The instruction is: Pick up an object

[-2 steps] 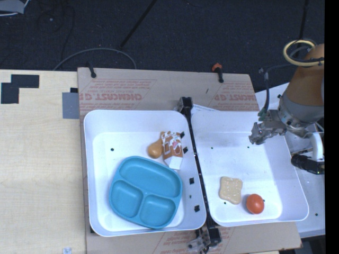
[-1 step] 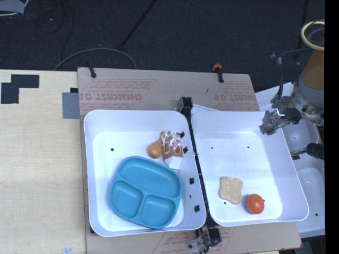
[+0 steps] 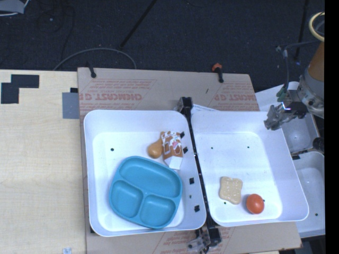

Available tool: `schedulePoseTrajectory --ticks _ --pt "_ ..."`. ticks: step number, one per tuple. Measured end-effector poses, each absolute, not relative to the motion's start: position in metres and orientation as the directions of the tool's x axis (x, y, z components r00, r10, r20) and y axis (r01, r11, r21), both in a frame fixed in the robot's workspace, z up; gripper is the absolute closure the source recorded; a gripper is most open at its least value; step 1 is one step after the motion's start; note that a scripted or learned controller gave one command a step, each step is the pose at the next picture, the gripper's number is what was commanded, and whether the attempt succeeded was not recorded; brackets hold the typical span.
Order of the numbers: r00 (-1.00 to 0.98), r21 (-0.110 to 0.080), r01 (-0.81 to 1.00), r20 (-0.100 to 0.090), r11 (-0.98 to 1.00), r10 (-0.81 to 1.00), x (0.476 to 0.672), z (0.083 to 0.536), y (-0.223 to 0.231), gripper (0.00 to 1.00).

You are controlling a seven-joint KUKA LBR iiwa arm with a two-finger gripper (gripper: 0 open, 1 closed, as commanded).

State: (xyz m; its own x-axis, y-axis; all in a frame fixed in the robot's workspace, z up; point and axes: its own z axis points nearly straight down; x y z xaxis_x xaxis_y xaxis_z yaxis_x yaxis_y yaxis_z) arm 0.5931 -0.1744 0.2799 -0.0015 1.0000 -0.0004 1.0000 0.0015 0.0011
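Arm up at the right bin's far corner, nothing in its grip

The gripper (image 3: 274, 118) hovered over the right bin's (image 3: 275, 157) upper right rim; whether it was apart or together, I couldn't tell. The tomato (image 3: 255, 203) sat beside the bread slice (image 3: 231, 190), well away.

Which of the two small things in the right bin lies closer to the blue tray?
The pale slice of bread; the red tomato lies on its far side from the blue tray.

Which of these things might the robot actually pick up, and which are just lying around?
Could be picked up: blue divided tray, small patterned carton, brown piece beside it, slice of bread, tomato.

Just there: two white bins, cardboard sheet, cables.
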Motion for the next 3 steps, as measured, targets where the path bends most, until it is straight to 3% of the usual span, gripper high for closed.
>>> schedulePoseTrajectory --ticks 3 --pt "-0.005 -0.005 1.000 0.002 0.005 1.000 0.604 0.246 -0.011 1.00"
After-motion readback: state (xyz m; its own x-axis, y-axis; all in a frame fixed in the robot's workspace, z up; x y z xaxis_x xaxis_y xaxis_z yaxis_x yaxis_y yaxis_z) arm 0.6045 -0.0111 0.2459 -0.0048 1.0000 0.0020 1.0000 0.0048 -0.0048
